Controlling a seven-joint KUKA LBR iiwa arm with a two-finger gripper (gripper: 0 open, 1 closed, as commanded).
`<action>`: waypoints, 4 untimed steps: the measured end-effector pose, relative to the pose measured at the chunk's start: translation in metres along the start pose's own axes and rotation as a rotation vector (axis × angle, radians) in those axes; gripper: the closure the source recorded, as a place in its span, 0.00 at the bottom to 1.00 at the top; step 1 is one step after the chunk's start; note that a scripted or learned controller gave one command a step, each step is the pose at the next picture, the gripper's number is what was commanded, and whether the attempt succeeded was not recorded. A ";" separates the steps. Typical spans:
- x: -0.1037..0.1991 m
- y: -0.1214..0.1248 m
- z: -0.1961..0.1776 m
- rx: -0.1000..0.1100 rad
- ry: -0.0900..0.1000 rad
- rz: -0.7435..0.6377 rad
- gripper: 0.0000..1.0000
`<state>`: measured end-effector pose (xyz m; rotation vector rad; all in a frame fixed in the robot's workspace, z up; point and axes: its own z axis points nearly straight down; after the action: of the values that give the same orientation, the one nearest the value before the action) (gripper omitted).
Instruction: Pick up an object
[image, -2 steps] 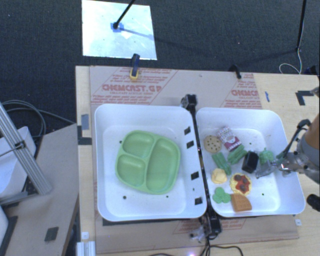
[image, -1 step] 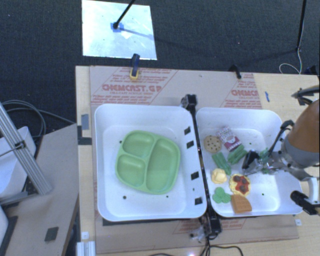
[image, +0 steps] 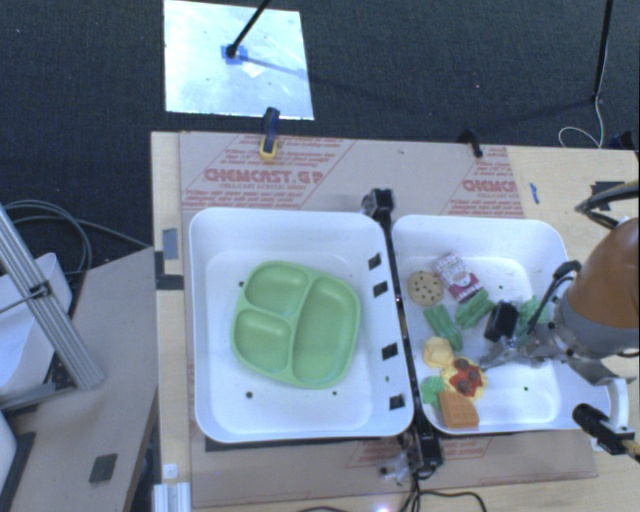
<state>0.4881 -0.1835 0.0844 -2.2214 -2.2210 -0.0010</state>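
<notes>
Right, the gripper (image: 497, 345) is low in the right-hand shallow white plastic bin (image: 540, 240), dark metal fingers pointing toward the toy pile; whether they're apart or together can't be told, too small and blurred at this res. Nothing visible between them. Just ahead of the tips lies a red-and-yellow pizza-slice toy (image: 466, 378), flat, glossy, close to the fingers but prob. not touching. Next to it, a lumpy yellow plastic piece (image: 438, 352) and, below, an orange block-shaped toy (image: 458, 409) w/ a small bright green bit (image: 432, 388) at its left. Further up: two dark green pod-shaped pieces (image: 458, 315), a round tan cookie w/ dark chips (image: 425, 289), and a red-and-white crinkled packet (image: 455, 274). Behind the fingers, the grey wrist and the arm's orange band (image: 612, 270) come in from the right edge. Left white bin (image: 210, 240) holds a pale green moulded tray w/ three compartments (image: 296, 323), smooth, rounded corners, well apart from the gripper. Both bins sit on a wooden bench (image: 165, 180) lined w/ printed brown sheet.
</notes>
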 end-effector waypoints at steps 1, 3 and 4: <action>-0.001 0.002 -0.011 -0.005 -0.003 -0.001 1.00; 0.001 0.104 -0.128 -0.008 -0.003 -0.009 1.00; -0.021 0.119 -0.066 0.000 -0.002 -0.001 1.00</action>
<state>0.6071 -0.2050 0.1506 -2.2216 -2.2224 0.0013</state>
